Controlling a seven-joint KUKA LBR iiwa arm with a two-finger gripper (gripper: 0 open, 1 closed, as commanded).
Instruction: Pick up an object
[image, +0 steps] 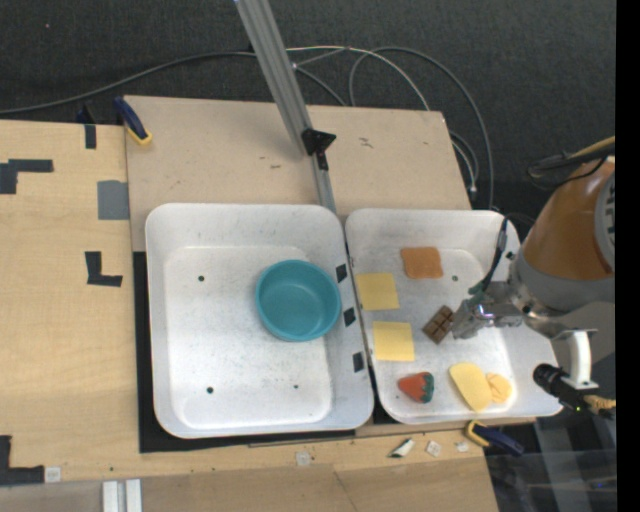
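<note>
Lying at the near edge of the right bin (455, 228), a yellow food piece (480, 387) sits beside a red strawberry-like toy with a green end (418, 386). Farther in, a small dark brown block scored like chocolate (440, 324) rests on the bin floor just left of the gripper (470, 320); its long axis runs on a slant, upper end toward the gripper, lower end toward a pale yellow square (393, 341). The gripper's tips sit right at the block's upper right corner, but whether they are spread or closed, or touch the block, cannot be told at this size. Another yellow square (378, 291) and an orange-brown slab (422, 263) lie beyond. A teal bowl (297, 300) stands in the left bin (200, 230).
</note>
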